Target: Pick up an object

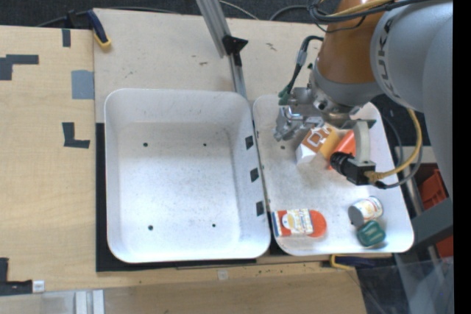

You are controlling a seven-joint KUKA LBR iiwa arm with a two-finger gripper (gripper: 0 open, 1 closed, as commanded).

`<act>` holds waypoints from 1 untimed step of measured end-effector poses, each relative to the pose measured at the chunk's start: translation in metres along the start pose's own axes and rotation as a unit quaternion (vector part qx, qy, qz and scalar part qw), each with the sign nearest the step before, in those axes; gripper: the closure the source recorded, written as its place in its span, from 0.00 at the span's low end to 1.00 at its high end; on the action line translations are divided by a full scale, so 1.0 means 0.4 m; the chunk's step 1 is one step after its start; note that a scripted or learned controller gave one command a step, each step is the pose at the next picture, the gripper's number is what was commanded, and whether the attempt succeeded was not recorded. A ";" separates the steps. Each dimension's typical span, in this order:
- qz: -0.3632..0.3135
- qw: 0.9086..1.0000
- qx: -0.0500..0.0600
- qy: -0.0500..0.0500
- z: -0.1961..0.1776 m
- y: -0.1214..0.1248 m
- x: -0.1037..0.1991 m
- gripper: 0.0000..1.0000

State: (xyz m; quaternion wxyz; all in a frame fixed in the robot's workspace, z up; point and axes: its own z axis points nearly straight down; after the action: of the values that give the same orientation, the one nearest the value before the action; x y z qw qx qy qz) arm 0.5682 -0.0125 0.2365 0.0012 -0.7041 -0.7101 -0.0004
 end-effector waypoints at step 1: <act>0.000 1.000 0.000 0.000 -0.017 0.034 0.138 1.00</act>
State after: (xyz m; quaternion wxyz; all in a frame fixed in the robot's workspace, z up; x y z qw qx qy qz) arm 0.5815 0.0428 0.2434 0.0009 -0.7044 -0.7098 -0.0005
